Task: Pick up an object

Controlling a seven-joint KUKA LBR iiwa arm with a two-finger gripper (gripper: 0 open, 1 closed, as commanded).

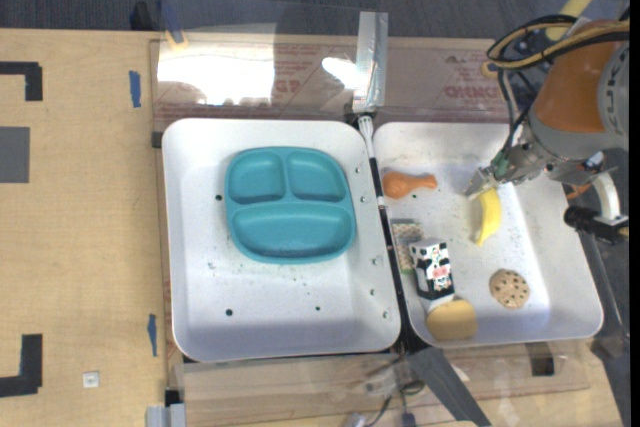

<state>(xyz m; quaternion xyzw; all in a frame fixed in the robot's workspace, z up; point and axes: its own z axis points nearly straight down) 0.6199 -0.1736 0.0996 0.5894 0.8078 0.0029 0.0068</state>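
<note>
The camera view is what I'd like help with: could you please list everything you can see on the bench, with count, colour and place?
Bins: two, white, side by side on the bench.
Divided plate: one, teal, three compartments, in the middle of the left bin.
Chicken drumstick toy: one, orange, upper left of the right bin.
Banana: one, yellow, upper middle of the right bin, just below the gripper.
Cookie: one, tan with dark chips, lower right of the right bin.
Carton: one, black and white, lower left of the right bin.
Bread-like piece: one, yellow-tan, near edge of the right bin, below the carton.
Clear panel: one, behind the bins.
Arm: one, grey with an orange band, from the right.
Gripper: one, at the banana's top end.
</note>
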